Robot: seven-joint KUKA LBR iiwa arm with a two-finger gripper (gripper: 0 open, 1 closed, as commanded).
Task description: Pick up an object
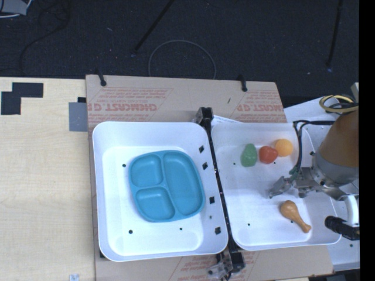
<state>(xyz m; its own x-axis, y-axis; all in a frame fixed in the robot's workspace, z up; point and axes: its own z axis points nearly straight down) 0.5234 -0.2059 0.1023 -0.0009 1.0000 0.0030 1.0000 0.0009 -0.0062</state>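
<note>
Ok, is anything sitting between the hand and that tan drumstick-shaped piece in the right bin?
Nothing visible. The hand sits just above the tan drumstick-shaped piece, with bare bin floor between them. The green piece lies farther back.

blue tray point(166, 186), white bins point(111, 157), green point(249, 155), red point(268, 154) & orange point(284, 147) pcs, tan drumstick point(294, 214)

Arm point(345, 148) cut off by frame edge at 3 o'clock. Gripper point(281, 187) small, blurred; finger state unreadable. Right bin point(258, 239) rim at 3 o'clock hidden under arm. Cardboard point(181, 101) print mirrored, part covered by bins. Clamp point(225, 266) at 6 o'clock cropped.
</note>
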